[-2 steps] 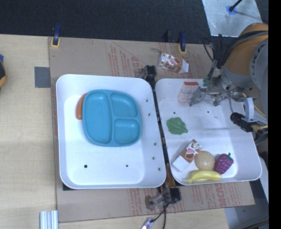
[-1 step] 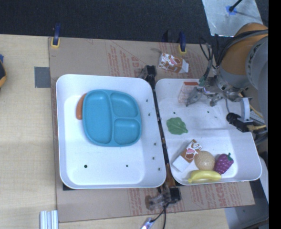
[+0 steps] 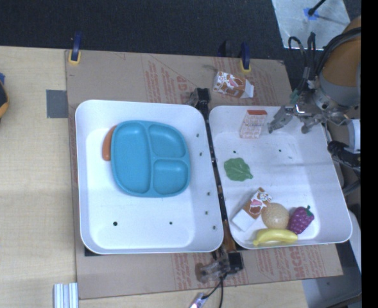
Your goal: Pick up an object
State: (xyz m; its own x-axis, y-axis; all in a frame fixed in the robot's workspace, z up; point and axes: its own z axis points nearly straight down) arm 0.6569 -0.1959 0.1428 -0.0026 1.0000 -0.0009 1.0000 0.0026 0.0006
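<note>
My gripper (image 3: 295, 122) hangs over the far right part of the right bin (image 3: 317, 172), open, its two fingers spread with nothing between them. A small white and red carton (image 3: 253, 124) lies just left of it, apart from the fingers. Further toward the front lie a green leaf (image 3: 238, 169), a second small carton (image 3: 258, 203), a beige round item (image 3: 275, 215), purple grapes (image 3: 301, 219) and a yellow banana (image 3: 275, 237).
The left bin (image 3: 92, 172) holds a blue divided plate (image 3: 151, 158) with an orange item (image 3: 106, 145) partly under its left edge. A snack packet (image 3: 232, 85) lies on the cardboard behind the bins. Blue clamps (image 3: 244, 51) hold the cardboard's far edge.
</note>
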